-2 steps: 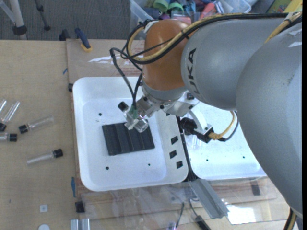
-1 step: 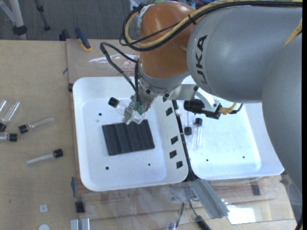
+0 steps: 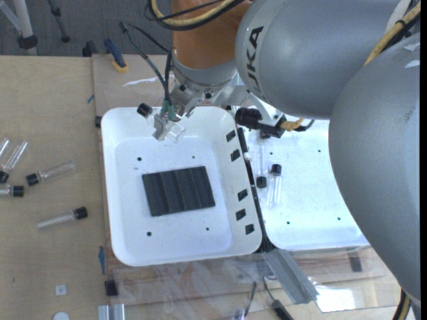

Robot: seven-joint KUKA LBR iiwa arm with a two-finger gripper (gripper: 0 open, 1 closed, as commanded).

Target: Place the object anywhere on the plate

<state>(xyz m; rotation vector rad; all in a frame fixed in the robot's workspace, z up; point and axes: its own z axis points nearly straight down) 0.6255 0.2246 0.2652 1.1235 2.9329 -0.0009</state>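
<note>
The arm (image 3: 313,52) covers the right bin's (image 3: 313,232) upper and right parts. The tool (image 3: 167,127), upper centre-left over the left bin's (image 3: 120,239) back rim, appears to grip a clear vial (image 3: 172,133); finger spacing cannot be told. One dark plate (image 3: 179,190) lies mid-left bin. Two vials (image 3: 268,183) lie in the right bin; about four lie on the desk (image 3: 47,259) at left.

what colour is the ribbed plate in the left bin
Dark grey, nearly black: the ribbed rectangular plate, seen in the camera view.

Pale wooden bench (image 3: 47,112), two white bins side by side, left bin (image 3: 127,245), right bin (image 3: 313,235), loose capped vials (image 3: 60,217) at bench's left
</note>
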